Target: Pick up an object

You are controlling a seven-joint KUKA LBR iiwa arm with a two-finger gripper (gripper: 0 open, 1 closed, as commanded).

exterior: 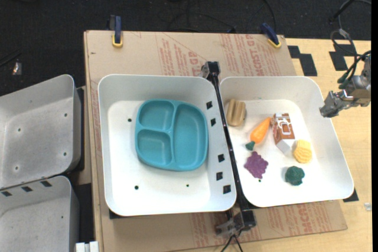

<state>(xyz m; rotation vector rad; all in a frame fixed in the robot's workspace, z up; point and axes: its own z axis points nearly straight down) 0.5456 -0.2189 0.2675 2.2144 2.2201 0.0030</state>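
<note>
The small grey metal gripper (332, 105) hangs just past the right wall of the shallow white plastic bin on the right (322, 186). It is too small and blurry here to tell if it is open or closed. Nothing can be seen in it.

All the toys to pick from lie in this bin. The little red and white toy box (283, 129) sits near the middle of the bin. The orange toy carrot (259, 130) lies just left of the box. The tan toy bread (235, 112) is farther left, close to the bin's left wall. The bumpy yellow toy corn (302, 151) lies just below the box and looks like it touches it. The purple toy grapes (256, 164) and the dark green toy broccoli (294, 174) lie nearer the front of the bin.

Things could go wrong. The gripper must first clear the bin's right wall, so coming down too soon could bump the rim. The box and corn sit so close that a grab could push one away or catch both. The carrot is round and may roll out. The grapes are flat and hard to pinch.
</note>
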